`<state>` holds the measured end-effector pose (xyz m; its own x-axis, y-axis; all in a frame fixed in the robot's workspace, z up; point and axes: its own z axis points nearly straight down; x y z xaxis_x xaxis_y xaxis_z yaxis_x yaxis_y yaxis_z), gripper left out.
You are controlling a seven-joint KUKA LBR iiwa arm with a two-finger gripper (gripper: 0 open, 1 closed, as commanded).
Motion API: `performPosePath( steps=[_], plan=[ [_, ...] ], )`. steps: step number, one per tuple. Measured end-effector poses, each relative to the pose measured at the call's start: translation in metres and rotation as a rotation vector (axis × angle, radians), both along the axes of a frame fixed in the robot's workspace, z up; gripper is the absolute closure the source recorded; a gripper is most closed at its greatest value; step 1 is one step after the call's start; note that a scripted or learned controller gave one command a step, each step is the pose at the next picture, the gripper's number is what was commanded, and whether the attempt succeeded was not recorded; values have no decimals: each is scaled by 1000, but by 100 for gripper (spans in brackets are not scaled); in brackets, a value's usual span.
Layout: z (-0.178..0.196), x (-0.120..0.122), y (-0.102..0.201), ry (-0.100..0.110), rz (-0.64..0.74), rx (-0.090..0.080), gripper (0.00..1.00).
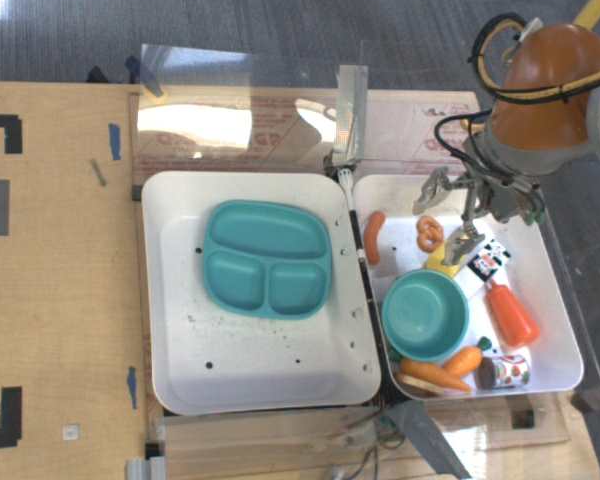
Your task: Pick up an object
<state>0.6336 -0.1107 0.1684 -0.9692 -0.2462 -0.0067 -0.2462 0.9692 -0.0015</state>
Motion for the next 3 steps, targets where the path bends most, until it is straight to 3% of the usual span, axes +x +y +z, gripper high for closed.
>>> performPosePath(
  steps=[1,2,3],
  plan=[
    [-49,-19,-13,-26,106,-7,0],
    [-80,12,-15,-7,55,-1,0],
    [-80,36,2,-2,102,-1,0]
  ],
)
